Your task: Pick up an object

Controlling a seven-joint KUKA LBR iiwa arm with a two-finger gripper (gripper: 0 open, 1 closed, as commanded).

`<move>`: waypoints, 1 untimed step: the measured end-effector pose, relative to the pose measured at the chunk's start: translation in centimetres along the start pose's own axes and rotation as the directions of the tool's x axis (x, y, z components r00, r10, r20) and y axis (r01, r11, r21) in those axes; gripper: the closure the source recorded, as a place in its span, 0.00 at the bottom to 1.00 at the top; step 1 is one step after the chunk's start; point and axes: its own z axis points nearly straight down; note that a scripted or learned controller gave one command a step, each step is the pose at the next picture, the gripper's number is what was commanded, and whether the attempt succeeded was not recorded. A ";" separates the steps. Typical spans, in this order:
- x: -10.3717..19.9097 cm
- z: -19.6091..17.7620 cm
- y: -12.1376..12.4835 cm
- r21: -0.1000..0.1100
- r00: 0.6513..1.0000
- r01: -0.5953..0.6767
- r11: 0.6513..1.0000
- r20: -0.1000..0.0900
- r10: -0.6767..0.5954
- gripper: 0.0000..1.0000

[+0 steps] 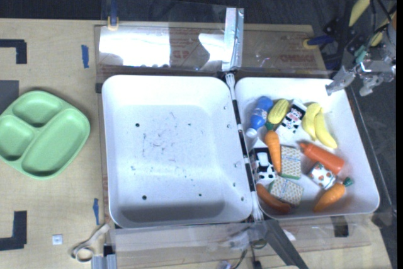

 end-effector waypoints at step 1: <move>0.1 9.4 -2.8 0.000 0.998 0.065 0.998 -0.002 -0.065 0.00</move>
